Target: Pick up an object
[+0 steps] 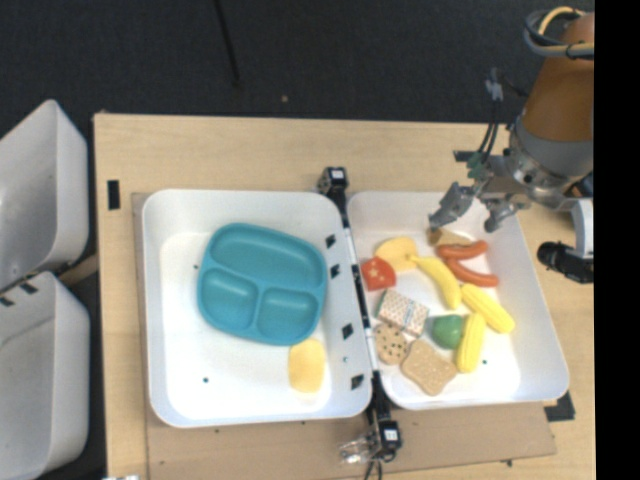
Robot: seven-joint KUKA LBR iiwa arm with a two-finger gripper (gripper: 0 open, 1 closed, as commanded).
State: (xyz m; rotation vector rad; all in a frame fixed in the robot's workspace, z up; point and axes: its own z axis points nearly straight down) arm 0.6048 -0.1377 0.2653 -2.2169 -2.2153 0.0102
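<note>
The gripper (475, 208) hangs with fingers spread and nothing between them, just above the right bin's (540, 363) far edge. Toy food crowds that bin: a banana (440, 278), sausages (470, 263), a tomato (378, 273), corn (470, 340), crackers (403, 313) and bread (428, 366). The left bin (170, 378) holds a blue divided plate (262, 283) and a yellow piece (307, 364). Both rest on a wooden bench (250, 148).

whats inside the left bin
The left bin holds a blue divided plate and a pale yellow toy food piece near its front edge. Whatever lies under the plate is covered.
</note>
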